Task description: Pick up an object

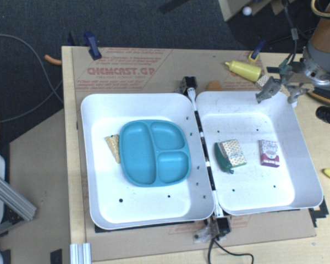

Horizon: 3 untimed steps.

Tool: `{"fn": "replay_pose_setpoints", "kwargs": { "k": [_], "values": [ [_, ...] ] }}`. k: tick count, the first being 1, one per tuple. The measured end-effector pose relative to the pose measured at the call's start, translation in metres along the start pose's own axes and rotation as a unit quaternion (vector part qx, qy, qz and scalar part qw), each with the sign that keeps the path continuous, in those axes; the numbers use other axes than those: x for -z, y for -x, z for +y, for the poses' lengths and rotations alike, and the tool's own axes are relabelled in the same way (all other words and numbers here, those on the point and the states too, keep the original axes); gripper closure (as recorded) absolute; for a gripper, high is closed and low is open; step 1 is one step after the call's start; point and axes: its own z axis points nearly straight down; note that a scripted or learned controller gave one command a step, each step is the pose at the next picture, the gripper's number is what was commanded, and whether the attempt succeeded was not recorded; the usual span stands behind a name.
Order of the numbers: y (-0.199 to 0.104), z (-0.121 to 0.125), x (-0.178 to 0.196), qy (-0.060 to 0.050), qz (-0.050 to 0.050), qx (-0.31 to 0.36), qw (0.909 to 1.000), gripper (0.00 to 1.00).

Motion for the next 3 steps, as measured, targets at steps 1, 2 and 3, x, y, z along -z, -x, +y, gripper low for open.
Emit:
{"fn": "replay_pose_setpoints", "kwargs": {
  "k": [1,2,3],
  "values": [
    [-0.054,-0.021,-0.063,-0.001,0.001,0.001,1.0000,0.00],
    [-0.110,-0.017,-0.004,0.002,0.000,0.001,1.0000,0.00],
    [-0.109,-0.048,-0.044,-0.001,0.000,0.000,1.0000,0.00]
  ]
}}
